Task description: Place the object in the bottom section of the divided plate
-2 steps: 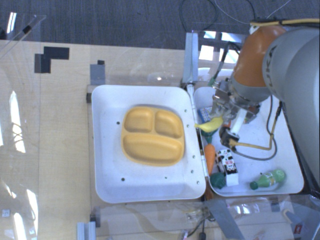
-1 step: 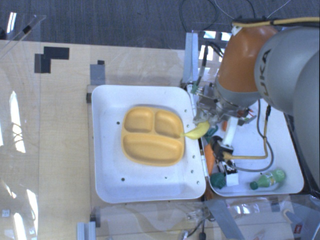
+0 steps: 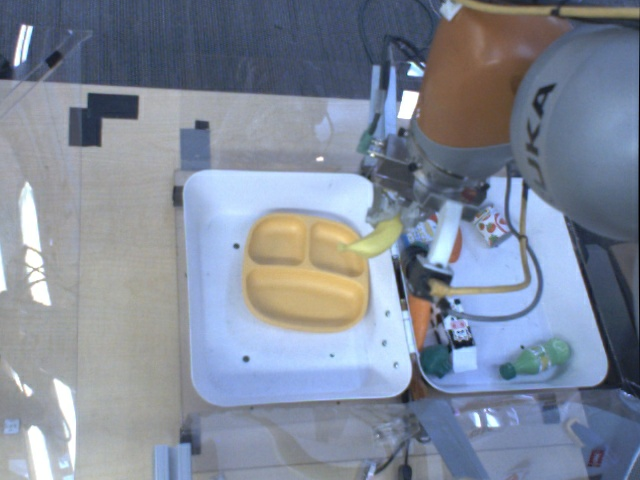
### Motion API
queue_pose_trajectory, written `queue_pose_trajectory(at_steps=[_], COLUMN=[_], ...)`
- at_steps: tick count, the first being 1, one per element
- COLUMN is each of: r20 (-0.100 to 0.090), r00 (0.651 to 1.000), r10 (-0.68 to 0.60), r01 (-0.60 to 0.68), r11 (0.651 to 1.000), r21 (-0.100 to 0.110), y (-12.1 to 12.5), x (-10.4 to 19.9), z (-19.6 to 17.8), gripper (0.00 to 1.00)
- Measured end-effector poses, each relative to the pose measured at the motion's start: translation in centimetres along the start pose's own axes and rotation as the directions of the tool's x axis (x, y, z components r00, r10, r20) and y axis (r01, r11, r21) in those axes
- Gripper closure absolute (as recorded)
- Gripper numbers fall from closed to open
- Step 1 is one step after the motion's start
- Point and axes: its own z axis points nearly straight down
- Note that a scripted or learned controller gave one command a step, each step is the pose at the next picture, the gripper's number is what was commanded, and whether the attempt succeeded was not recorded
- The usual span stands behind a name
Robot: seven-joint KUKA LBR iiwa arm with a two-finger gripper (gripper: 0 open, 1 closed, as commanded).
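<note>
Right now the gripper (image 3: pixel 392 218) is clenching the banana (image 3: pixel 375 238) over the divided plate's (image 3: pixel 262 268) upper-right edge, so it's needing to be carrying it toward the wide bottom section (image 3: pixel 300 298) before letting go

A mustard-yellow divided plastic plate (image 3: pixel 303 283) sits in the white left-hand bin (image 3: pixel 215 298), a bright yellow banana (image 3: pixel 374 238) at its upper right edge. The grey arm (image 3: pixel 580 108) carries a glossy orange band (image 3: pixel 480 63). In the white right-hand bin (image 3: pixel 585 353) lie a green plastic bottle (image 3: pixel 537 358), an orange carrot-like piece (image 3: pixel 420 316) and a white, red-speckled object (image 3: pixel 491 225). The counter (image 3: pixel 110 298) is pale wood with black square markings (image 3: pixel 100 116).
</note>
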Motion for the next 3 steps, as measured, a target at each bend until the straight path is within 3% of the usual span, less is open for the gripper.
queue_pose_trajectory(at_steps=[1, 2, 3], r20=[0.000, 0.002, 0.000], r00=[0.999, 0.993, 0.971], r10=[-0.050, -0.121, -0.239], r01=[0.050, 0.121, 0.239], r11=[0.999, 0.993, 0.971], r21=[-0.002, 0.005, 0.000], y=[-2.7, -3.9, -4.5], x=[-1.5, -4.9, -2.3], z=[-9.2, 1.6, -4.5], gripper=[1.00, 1.00, 1.00])
